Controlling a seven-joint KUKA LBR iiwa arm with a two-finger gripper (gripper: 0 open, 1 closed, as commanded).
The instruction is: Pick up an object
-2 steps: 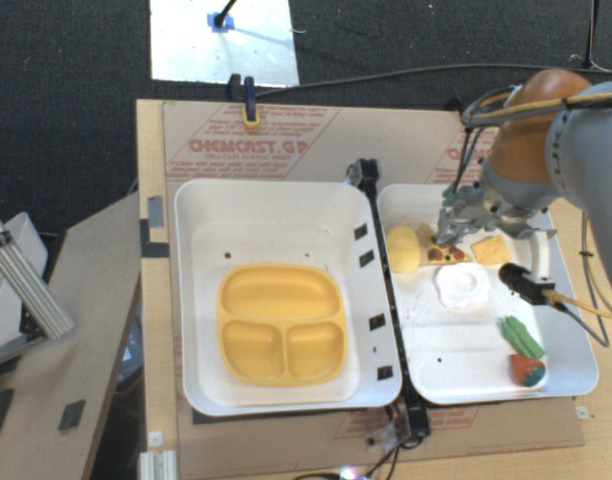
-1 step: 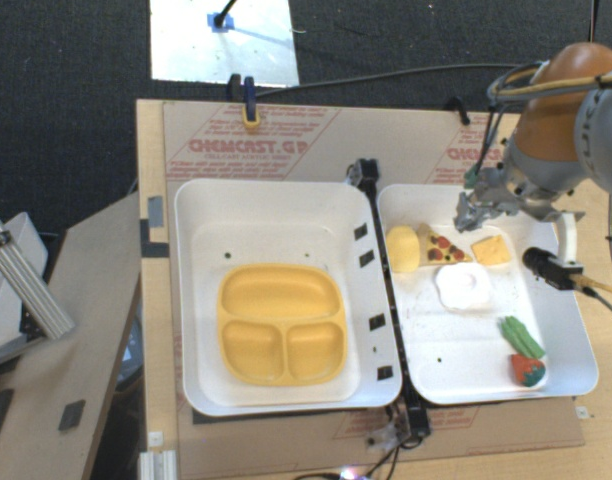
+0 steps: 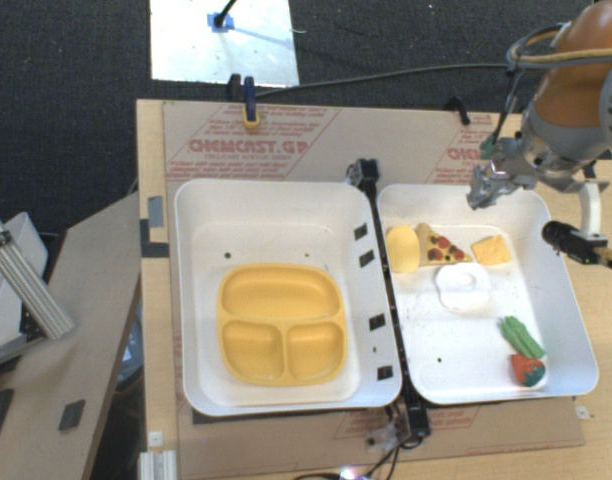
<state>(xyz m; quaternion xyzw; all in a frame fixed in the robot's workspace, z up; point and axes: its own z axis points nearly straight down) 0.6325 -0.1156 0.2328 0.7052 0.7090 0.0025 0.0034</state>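
Dark carpet surrounds the bench (image 3: 546, 428), which is covered by a brown printed board with two shallow white bins lying side by side on it. Taking the right bin (image 3: 571, 318) as the landmark: inside it, near its far-left corner, lies a pale yellow rounded piece (image 3: 403, 249), and just beside that a pizza slice (image 3: 441, 245) with red dots on its topping. A yellow cheese wedge (image 3: 491, 250) sits next along the far side. Toward the bin's middle, just nearer than the pizza slice, is a small white dish-like thing (image 3: 463, 288) that nearly blends into the floor of the bin. Down by the near-right corner lie a green vegetable (image 3: 522, 335) and, touching its near end, a red strawberry-like piece (image 3: 527, 370).

Left of the landmark, touching it along a black clipped seam, the left bin (image 3: 201, 258) holds a yellow divided tray (image 3: 282, 322) with one long compartment and two smaller ones.

The pincer (image 3: 483, 189) hangs over the right bin's far rim, above the cheese wedge and apart from it; I cannot tell how it is set, and nothing is seen in it. The arm's orange band (image 3: 591, 28) shows beyond the bin's far-right corner.
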